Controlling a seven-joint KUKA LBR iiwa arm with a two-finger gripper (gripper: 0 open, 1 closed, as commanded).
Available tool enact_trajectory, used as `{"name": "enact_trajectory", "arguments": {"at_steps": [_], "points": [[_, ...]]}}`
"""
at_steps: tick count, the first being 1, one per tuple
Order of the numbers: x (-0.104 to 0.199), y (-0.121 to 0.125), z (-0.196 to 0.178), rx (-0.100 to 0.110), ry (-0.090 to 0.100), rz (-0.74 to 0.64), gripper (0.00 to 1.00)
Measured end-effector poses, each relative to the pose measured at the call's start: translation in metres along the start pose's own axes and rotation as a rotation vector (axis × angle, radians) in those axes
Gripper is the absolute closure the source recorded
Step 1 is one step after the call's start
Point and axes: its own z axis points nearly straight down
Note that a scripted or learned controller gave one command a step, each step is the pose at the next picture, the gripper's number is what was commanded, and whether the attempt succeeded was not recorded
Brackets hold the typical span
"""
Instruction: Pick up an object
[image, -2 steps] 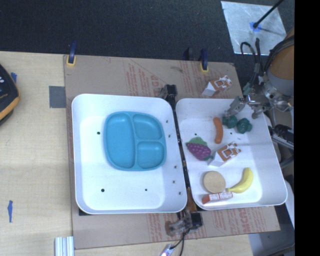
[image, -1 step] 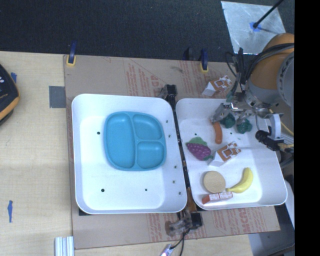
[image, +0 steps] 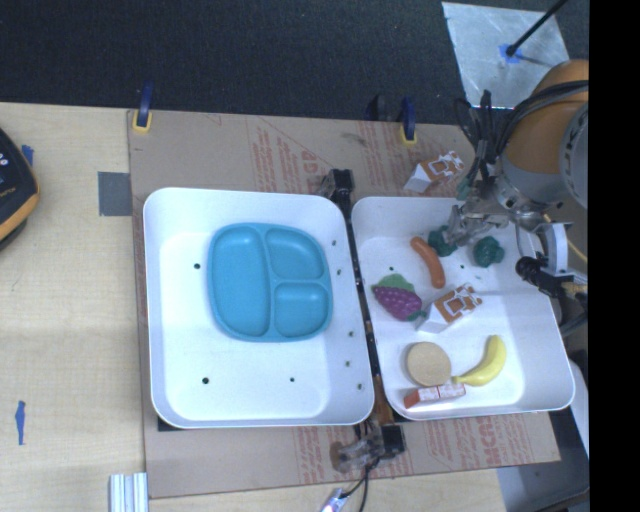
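pincer low in right bin, grip state unreadable | cardboard liner print illegible | blue three-section plate smooth | banana curved

- A white bin sat well to the left of the pincer, touching the bin beneath the pincer along one side.
- A blue divided plate with three compartments lay flat in that left bin, well apart from the pincer.
- A brown cardboard sheet lay under both bins.
- One clamp held the cardboard's far edge, up and left of the pincer; another clamp sat far to the left.
- A grey tape patch lay left of the cardboard.
- A yellow and black device lay farthest left of the pincer, cut by the view's edge.
- A pale sheet lay on the dark floor beyond the pincer.
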Motion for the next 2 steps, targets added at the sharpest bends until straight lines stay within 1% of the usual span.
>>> {"name": "enact_trajectory", "arguments": {"at_steps": [1,2], "points": [[0.000,0.000,0.000,0.000,0.000,0.000,0.00],[0.025,0.000,0.032,-0.002,0.000,0.002,0.00]]}}
